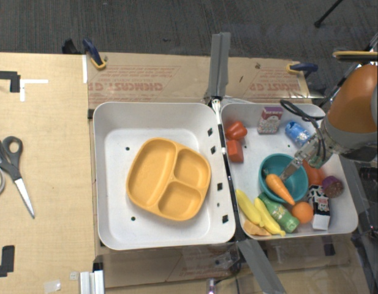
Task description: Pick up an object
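Gripper [297, 166]: low over the teal bowl [275, 169] in the right bin [250, 124] — grip state unclear.
Carrot [280, 188]: across the bowl's near rim.
Left bin [109, 164]: holds a yellow divided plate [169, 179].

End effector [297, 164] sits over the right bin [250, 112], at the bowl's [273, 167] right rim. Carrot [280, 189] lies in the bowl, just below-left of the end effector. Below it: bottle [282, 215] and the round fruit [302, 212], with a carton [321, 208] to their right. Bananas [256, 212] lie further left of the bottle, near the bin's front. Ball [332, 187] sits right of the end effector. Behind it: a small pouch [295, 132], and a box [270, 120] left of that. Two peppers [235, 141] far left by the divider. Beyond the divider, the left bin [109, 182] holds a divided plate [168, 179]. Scissors [14, 167] lie on the surface [41, 225], far left.
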Motion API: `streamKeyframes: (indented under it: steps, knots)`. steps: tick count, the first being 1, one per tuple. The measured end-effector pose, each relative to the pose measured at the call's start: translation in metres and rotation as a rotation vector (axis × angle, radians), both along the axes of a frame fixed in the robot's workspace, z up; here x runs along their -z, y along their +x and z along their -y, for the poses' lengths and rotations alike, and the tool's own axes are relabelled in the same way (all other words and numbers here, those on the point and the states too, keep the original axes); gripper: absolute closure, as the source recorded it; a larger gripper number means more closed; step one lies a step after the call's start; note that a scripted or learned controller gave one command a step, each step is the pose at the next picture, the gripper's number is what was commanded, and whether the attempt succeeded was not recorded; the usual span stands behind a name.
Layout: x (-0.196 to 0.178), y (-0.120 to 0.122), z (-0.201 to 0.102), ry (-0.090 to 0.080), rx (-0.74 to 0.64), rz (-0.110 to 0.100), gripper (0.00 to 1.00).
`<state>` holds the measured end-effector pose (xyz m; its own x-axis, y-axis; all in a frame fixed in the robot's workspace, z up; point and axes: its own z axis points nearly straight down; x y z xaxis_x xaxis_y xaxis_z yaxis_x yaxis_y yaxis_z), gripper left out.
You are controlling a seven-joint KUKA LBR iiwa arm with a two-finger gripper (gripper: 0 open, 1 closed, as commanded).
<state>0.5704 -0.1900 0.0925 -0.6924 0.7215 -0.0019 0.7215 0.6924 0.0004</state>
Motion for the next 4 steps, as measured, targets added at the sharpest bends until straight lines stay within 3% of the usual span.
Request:
streamKeyframes:
  steps: [1,2,3,4]
  knots:
    - [0.000,0.045,-0.044,0.000,-0.001,0.001,0.00]
    - [0.000,0.067,-0.080,0.000,0.058,0.001,0.00]
    - [0.000,0.012,-0.089,0.001,0.198,-0.001,0.00]
    - [-0.010,0.012,-0.084,-0.007,0.198,0.002,1.00]
